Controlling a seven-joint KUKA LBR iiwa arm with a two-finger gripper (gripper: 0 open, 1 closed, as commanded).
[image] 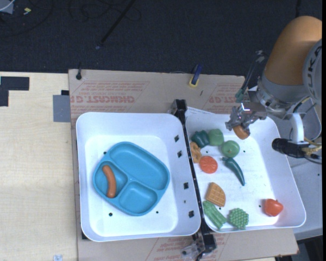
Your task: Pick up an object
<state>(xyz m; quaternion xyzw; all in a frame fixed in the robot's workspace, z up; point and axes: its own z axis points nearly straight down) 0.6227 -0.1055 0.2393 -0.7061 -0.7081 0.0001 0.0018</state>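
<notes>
End effector (240,125) is hanging over right bin's (285,170) far edge, fingers pinching an orange piece (240,131). Lift step; next: raising clear without slip.

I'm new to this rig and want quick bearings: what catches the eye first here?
The blue divided plate in the left bin, with an orange sausage in one compartment. Then the gripper over the right bin, a small orange-brown piece between its fingers, above scattered toy vegetables.

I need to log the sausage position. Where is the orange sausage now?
The sausage lies in the left compartment of the blue plate, inside the left bin.
</notes>
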